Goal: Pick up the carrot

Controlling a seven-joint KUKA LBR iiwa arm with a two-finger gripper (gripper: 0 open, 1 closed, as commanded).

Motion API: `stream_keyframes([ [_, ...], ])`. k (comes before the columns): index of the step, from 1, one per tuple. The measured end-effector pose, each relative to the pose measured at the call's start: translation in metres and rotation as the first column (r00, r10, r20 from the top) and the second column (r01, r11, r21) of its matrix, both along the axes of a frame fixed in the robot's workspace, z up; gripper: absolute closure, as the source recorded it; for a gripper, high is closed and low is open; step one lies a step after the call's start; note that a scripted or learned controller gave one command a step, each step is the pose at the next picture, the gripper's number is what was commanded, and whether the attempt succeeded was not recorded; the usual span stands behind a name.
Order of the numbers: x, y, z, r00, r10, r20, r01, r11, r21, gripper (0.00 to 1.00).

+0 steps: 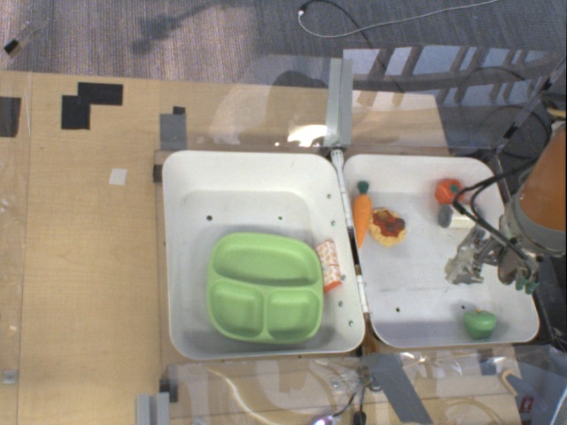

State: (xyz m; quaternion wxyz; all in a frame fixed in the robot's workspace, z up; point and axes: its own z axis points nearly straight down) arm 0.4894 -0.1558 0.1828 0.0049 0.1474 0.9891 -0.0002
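The carrot (pixel 361 216), orange with a dark green top, lies along the left wall of the right bin (pixel 416 321), its tip pointing toward the front. My gripper (pixel 467 266) hangs over the right part of that bin, well to the right of the carrot and apart from it. Nothing shows between its fingers.
In the right bin lie a small pizza slice (pixel 388 226) beside the carrot, a red tomato (pixel 447 190), a white and grey piece (pixel 454 219) and a green pepper (pixel 479 323) at the front right. The left bin (pixel 186 237) bears a green divided plate (pixel 265 285) and a small packet (pixel 329 264).
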Motion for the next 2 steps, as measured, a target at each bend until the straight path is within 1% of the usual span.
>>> stream_keyframes([
  [1,0.003,-0.012,-0.091,0.974,0.226,0.004,-0.226,0.974,-0.004,1.00],
  [2,0.004,-0.032,-0.091,0.977,0.215,0.008,-0.215,0.977,-0.004,1.00],
])
